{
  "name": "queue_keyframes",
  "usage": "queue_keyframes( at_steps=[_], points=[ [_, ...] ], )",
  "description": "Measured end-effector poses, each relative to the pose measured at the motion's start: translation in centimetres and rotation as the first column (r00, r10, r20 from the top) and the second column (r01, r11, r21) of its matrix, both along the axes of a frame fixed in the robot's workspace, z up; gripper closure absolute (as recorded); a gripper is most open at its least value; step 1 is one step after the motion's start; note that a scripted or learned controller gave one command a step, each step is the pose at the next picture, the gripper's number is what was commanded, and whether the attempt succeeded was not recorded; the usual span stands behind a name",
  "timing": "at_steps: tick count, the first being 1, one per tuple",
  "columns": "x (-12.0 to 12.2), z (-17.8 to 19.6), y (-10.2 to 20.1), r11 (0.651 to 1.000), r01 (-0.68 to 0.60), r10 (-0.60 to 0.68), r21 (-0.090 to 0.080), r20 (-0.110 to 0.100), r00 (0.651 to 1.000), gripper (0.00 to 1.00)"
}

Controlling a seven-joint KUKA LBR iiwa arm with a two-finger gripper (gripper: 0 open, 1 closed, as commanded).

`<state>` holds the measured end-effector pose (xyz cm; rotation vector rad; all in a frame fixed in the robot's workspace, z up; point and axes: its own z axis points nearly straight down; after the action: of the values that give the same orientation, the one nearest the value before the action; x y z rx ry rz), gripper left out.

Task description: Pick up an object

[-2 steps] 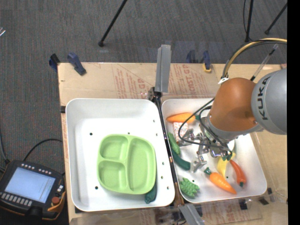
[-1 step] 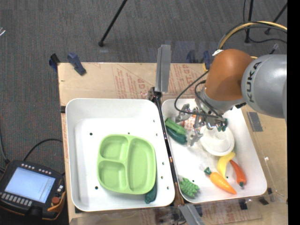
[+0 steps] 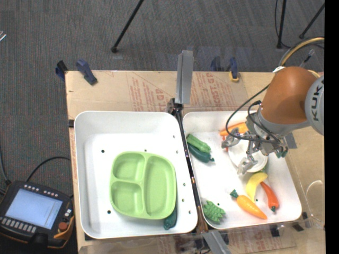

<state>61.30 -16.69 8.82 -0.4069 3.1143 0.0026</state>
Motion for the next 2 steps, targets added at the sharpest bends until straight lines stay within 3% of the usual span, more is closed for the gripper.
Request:
queue_keyframes(
  at_steps=[1, 2],
  points=[
    [-10.3, 0.0, 0.6, 0.997, 0.072, -0.072, 0.000, 0.001, 0.997, 0.00],
    [-11.5, 0.4, -1.4, 1.000, 0.018, -0.018, -0.003, 0.022, 1.000, 0.00]
  ],
)
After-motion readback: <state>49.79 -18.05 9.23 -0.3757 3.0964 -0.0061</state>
